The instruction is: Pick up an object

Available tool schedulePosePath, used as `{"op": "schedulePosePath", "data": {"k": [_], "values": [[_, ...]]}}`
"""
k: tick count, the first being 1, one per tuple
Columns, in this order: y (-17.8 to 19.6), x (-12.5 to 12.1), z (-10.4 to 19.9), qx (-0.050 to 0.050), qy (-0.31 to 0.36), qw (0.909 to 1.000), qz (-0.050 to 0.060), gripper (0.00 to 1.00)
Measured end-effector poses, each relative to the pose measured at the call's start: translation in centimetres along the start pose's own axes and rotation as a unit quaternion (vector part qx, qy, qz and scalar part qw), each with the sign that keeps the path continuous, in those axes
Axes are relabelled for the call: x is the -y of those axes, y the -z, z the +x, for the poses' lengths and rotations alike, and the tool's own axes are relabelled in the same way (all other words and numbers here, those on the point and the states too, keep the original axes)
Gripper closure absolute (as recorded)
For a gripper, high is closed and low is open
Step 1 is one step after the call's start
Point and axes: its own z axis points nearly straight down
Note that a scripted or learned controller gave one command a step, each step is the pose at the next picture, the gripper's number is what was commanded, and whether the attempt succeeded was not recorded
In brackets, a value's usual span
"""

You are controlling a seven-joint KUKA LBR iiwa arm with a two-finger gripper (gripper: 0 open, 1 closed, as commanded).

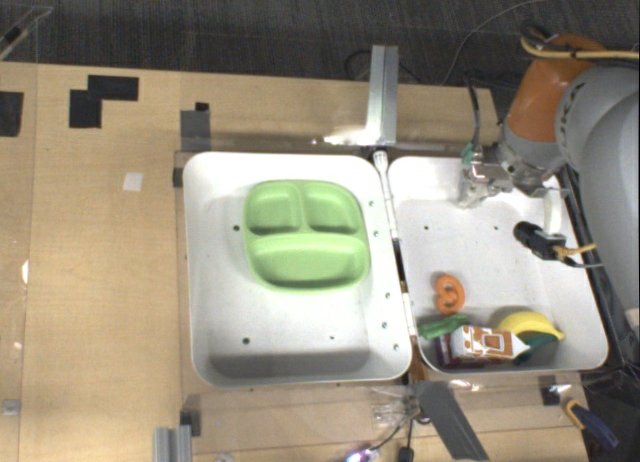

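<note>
My tool (pixel 478 182) hangs over the far left corner of the right bin (pixel 500 250), close to the wall this bin shares with its neighbour. From this slant I cannot tell how far it is open, and nothing shows in its hold. My grey arm (pixel 600 150) comes in from the right, its orange band (pixel 545 90) above the far rim of the bin.

The things to pick from lie well apart from the tool, gathered along the near side of the right bin. An orange ring-shaped piece (pixel 449 292) sits alone, a little farther in than the rest and near the dividing wall. Just nearer than it, a green stick (pixel 440 328) lies flat with one end towards the dividing wall. A brown and white carton (pixel 485 344) lies on its side against the near wall, touching the stick. A yellow banana (pixel 530 326) rests at the carton's right end, and something dark sits between the two that I cannot make out. The middle and far floor of this bin is bare white under the tool.

In the left bin (pixel 215 280) a green plate (pixel 305 233) with three sections lies flat, towards the far right of the floor and clear of every wall. Both bins sit side by side on the pale wooden counter (pixel 90 280).
</note>
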Motion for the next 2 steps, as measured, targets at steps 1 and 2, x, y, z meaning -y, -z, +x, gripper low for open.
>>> {"op": "schedulePosePath", "data": {"k": [1,2], "values": [[0.0,0.0,0.03,0.0,0.001,1.0,0.0,0.0],[0.97,-0.23,0.15,0.001,0.004,1.0,-0.001,1.0]]}}
